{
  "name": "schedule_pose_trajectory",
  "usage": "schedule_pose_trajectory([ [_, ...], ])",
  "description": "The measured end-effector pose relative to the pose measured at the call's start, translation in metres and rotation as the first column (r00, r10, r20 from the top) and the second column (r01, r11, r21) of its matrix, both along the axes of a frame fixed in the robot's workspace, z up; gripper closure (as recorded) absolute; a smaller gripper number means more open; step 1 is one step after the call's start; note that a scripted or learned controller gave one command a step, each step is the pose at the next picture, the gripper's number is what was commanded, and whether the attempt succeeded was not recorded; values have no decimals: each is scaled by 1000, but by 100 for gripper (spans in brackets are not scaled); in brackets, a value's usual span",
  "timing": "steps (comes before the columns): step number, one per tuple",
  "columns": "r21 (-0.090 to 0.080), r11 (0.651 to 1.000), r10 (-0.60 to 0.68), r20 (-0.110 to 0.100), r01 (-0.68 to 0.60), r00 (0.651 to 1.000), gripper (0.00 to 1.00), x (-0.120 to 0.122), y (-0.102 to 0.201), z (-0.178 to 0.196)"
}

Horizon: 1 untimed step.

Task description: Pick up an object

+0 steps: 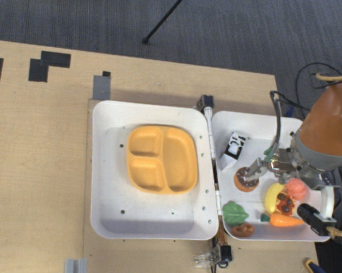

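Note:
My gripper [256,170] hangs over the right bin [259,124], reaching in from the right, with the orange wrist band above it. Its tip is over or just beside a brown round piece [246,180]; contact cannot be judged from here. To the right lie a yellow banana [272,197] and a pink-red fruit [296,189]. An orange carrot [284,221] lies along the bin's front, near a green leafy piece [234,213] and a small brown item [243,229]. A black-and-white item [235,146] rests at the back left of the bin.
The left bin [107,175] holds a yellow divided plate [160,158]. A metal rail [212,159] separates the two bins. The arm's body covers the right bin's right side. Black markers [47,65] sit on the bench at the far left.

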State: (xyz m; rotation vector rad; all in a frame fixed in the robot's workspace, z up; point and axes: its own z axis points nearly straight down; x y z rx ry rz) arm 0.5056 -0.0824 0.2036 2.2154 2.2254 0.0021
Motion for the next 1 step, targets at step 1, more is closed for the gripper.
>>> schedule_pose_trajectory([
  [1,0,1000,14,-1,-14,1000,0,74,-40,-50],
])
